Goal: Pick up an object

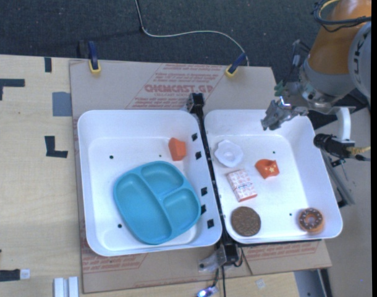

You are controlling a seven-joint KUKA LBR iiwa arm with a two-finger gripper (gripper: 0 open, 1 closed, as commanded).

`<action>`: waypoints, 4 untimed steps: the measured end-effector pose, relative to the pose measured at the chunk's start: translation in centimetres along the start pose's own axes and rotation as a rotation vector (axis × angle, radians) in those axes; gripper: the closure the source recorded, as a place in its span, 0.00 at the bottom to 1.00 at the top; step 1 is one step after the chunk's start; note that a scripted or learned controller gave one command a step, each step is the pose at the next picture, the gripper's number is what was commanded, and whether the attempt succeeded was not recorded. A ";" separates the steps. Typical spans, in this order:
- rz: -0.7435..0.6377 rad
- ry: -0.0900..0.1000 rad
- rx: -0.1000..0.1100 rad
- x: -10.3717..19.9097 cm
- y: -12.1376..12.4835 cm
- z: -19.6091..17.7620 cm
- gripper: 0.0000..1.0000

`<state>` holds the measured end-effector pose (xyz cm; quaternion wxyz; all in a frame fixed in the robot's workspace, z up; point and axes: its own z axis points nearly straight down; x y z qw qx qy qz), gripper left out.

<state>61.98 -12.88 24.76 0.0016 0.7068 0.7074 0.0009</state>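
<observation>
Gripper (270,121) is small and blurred, so whether it is parted or closed cannot be told. It hangs over the right bin's (288,187) far rim, with the red object (267,168) nearer the camera and well apart.

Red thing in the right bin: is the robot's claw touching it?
Apart. The camera view shows bare white floor of the right bin between the gripper and the red thing.

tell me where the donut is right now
In the camera view, the donut sits in the right bin's lower right corner, just right of the round brown cookie.
</observation>
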 end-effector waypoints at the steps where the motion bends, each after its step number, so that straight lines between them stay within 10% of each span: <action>1: -0.005 0.002 0.006 5.1 -0.4 1.4 1.00; 4: -0.006 0.002 0.008 20.7 -2.9 3.5 1.00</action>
